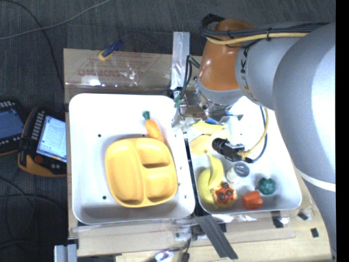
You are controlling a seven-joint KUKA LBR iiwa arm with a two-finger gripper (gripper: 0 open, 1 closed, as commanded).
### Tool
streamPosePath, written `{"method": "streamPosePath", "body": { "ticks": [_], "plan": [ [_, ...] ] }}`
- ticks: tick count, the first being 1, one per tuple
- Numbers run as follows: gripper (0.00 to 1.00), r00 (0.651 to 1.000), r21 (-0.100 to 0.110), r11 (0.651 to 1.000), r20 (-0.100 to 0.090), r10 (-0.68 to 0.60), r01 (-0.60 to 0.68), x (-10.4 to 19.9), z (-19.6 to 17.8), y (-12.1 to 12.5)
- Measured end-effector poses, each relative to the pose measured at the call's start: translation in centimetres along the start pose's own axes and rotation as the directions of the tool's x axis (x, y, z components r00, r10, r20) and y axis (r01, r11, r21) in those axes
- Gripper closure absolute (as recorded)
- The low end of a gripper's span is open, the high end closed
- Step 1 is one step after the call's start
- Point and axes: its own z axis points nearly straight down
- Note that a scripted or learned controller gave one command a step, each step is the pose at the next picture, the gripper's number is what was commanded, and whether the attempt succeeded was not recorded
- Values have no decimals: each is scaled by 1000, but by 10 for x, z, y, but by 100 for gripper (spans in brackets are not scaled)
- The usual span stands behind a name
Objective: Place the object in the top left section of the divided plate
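— Grey metal took up most of the right side of the frame, didn't it?

— Yes, the arm (305, 91) came in from the right, with its orange band (221, 59) at upper centre. Next in size were the two white bins: the left bin (87, 146) at centre left, the right bin (286, 184) at lower right.

— And the divided plate?

— Yellow, lying in the left bin's lower middle (143, 171), its compartments bare.

— Where was the object?

— A small carrot (153, 128) with a green top lay on the bin floor just above the plate's upper edge, near the wall between the bins.

— The gripper?

— It hung at the frame's centre (188, 113), over the top of the right bin by the dividing wall. Whether it was wide or narrow, I couldn't tell.

— Anything else?

— A banana (210, 179), a red piece (252, 200), a teal piece (266, 186) in the right bin; a handheld pendant (43, 143) at far left.
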Motion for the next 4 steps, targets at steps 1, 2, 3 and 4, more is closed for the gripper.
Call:
{"method": "streamPosePath", "body": {
  "ticks": [1,2,3,4],
  "plan": [
    [100,995,-2,995,1,96,-96,47,9,-69],
    [100,969,0,969,1,246,-246,40,9,-112],
    [100,969,4,969,1,246,-246,40,1,-112],
    [100,949,1,949,1,316,-316,60,10,-111]
  ]
}}
